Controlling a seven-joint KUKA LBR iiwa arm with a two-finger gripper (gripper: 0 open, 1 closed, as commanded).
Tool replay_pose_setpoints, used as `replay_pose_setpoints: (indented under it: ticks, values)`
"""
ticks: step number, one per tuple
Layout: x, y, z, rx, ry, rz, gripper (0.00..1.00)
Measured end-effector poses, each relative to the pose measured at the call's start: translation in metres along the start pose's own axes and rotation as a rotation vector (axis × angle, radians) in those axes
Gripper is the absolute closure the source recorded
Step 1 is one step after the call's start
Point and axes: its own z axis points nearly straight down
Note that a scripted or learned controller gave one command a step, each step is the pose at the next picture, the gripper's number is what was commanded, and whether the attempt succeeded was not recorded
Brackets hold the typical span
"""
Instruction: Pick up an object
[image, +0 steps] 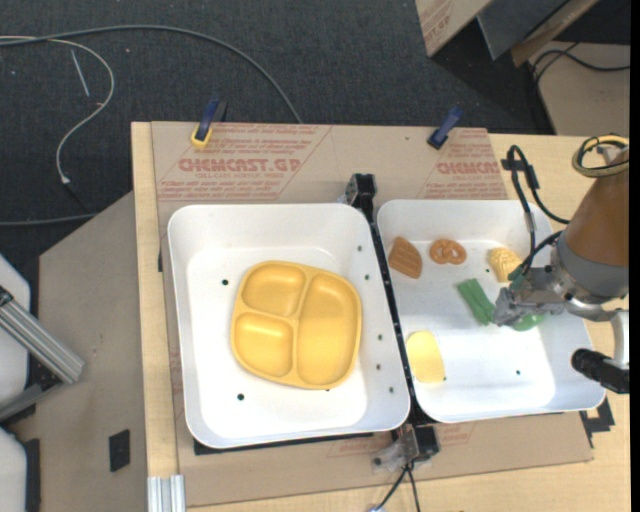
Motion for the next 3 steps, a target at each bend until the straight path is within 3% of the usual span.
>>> replay_pose_setpoints:
  ticks: [1,2,3]
  values:
    - [-0.002,0.002,-0.065,-0.003,-0.001,0.000,1.00]
    - [-0.002,0.002,-0.064,0.003,0.001,0.001,1.00]
    - [0.042,0.017,-0.061,0.003,0.002,-0.004,1.00]
